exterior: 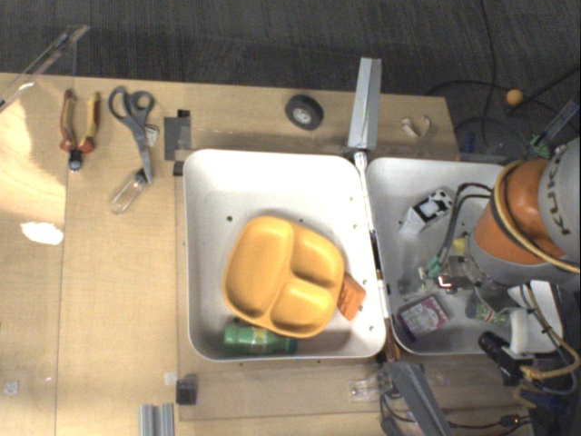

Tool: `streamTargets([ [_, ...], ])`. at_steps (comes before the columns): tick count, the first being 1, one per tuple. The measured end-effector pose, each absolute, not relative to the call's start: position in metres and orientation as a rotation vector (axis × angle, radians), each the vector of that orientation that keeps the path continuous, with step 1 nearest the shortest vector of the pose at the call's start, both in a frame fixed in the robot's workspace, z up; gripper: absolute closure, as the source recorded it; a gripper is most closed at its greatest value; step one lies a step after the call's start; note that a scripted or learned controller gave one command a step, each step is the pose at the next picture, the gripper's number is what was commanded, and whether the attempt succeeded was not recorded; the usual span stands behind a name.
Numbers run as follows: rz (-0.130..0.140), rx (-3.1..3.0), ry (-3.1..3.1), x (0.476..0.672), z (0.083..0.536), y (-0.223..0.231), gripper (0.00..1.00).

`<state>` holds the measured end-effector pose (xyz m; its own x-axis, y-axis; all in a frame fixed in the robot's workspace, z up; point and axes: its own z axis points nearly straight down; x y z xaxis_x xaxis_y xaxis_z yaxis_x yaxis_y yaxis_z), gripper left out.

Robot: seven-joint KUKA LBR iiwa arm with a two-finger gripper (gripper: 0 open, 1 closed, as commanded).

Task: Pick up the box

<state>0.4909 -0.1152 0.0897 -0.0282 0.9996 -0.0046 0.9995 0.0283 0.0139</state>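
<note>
Spread across the view, a pale wooden desk [100, 316] carrying two shallow white plastic bins side by side. Reaching in from the right, a grey arm with an orange band [526, 221], hung above the right bin [399, 184] amid loose cables. Filling much of the left bin [209, 189], a yellow three-compartment plastic tray [283, 275], lying tilted. Tucked under the tray's near edge, a green cylindrical can [257, 338] on its side. Wedged between the tray's right edge and the bin's right wall, a small orange box [350, 297], standing on edge and partly covered by the tray. In the right bin, below the arm, a small purplish packet [423, 315]; near its far-left corner, a small white-and-black item [430, 208]. Beyond the bins on the desk, grey-handled scissors [136, 125], red-handled pliers [78, 123] and a dark roll of tape [304, 111]. Claw hidden beneath the wrist: cannot tell how far open, or whether anything is held.
</note>
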Motion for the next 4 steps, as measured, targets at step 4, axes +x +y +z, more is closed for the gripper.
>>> streamTargets([
  [4,0.008,2.315,2.11,0.561,0.09,-0.126,0.0],
])
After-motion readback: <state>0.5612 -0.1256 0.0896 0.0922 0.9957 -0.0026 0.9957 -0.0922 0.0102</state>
